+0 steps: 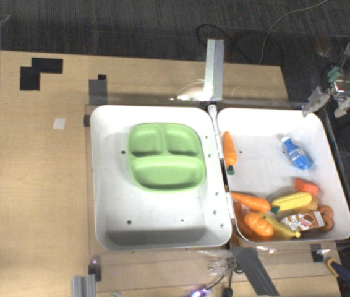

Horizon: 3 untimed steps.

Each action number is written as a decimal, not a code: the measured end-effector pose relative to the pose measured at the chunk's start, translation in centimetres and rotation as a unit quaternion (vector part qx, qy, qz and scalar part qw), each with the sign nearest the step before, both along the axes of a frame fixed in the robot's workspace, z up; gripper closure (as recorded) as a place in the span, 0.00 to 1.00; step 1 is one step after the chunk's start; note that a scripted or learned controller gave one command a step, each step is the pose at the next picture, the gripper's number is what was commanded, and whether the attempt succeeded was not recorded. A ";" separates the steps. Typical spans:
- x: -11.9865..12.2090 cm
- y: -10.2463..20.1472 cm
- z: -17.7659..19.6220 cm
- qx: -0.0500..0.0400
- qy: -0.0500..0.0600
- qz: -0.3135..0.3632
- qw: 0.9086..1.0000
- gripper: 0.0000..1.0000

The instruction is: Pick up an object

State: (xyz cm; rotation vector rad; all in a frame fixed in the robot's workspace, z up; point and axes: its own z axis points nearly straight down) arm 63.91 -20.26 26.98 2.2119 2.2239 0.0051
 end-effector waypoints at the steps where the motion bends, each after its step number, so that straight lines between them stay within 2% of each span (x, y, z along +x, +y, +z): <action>1: -0.7 -0.1 -11.8 0.000 0.001 -0.050 0.999 0.00; 2: -1.2 0.7 -18.2 0.000 -0.002 0.000 1.000 0.00; 3: -3.4 4.4 -11.9 0.000 -0.001 0.121 0.993 0.00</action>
